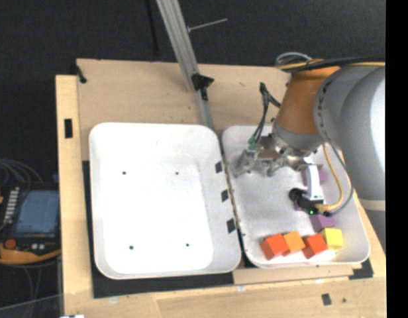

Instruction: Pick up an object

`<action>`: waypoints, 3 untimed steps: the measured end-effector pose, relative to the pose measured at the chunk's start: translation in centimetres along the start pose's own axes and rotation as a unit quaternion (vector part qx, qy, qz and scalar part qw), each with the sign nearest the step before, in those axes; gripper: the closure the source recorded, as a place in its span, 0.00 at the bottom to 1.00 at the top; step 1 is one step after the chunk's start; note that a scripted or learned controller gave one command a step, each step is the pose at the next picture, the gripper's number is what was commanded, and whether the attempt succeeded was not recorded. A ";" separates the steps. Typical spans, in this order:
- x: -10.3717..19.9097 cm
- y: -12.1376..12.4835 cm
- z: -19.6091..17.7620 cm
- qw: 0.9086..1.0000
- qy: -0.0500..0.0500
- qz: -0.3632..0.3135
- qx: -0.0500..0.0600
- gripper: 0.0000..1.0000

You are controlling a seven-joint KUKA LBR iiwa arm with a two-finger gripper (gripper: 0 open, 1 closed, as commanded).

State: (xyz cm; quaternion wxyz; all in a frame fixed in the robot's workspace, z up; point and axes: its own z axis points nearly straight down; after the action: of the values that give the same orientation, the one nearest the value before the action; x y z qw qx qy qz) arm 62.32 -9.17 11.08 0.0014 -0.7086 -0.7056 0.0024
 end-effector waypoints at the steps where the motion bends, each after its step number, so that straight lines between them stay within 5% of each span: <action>1: -0.1 0.3 -1.5 1.000 0.001 0.004 -0.005 1.00; 3: 0.3 0.9 -10.5 1.000 0.000 -0.003 -0.006 1.00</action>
State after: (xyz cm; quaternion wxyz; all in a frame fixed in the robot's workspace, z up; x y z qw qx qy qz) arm 63.24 -8.86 21.54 -0.0027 -0.7062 -0.7080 -0.0021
